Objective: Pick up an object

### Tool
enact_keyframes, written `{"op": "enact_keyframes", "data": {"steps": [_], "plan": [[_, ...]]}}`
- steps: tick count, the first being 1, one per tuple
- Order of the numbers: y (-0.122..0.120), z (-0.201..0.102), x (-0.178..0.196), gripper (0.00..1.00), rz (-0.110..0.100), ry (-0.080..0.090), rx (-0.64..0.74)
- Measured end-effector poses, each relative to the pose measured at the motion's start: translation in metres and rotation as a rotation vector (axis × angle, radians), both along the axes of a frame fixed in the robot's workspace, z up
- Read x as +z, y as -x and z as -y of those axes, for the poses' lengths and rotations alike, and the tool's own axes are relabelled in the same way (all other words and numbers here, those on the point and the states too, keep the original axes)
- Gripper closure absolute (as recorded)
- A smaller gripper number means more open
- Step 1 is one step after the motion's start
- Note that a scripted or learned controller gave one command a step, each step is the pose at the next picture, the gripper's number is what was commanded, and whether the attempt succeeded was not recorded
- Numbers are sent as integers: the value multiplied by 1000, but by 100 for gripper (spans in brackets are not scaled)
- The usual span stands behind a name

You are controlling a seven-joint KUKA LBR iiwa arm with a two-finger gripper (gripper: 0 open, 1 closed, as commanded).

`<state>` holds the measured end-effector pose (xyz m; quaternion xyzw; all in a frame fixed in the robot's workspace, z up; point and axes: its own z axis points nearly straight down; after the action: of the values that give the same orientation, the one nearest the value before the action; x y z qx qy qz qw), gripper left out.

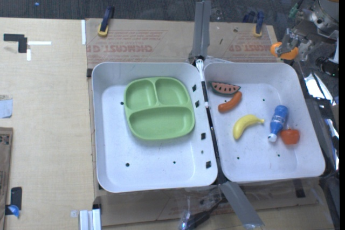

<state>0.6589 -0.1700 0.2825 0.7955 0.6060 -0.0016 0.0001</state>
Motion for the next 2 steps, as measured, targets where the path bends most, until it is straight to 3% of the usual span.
{"op": "enact_keyframes", "data": {"steps": [1, 2], "plan": [[0, -56, 23, 100, 1, 0, 133], [0, -103, -10, 100, -1, -1, 98]]}}
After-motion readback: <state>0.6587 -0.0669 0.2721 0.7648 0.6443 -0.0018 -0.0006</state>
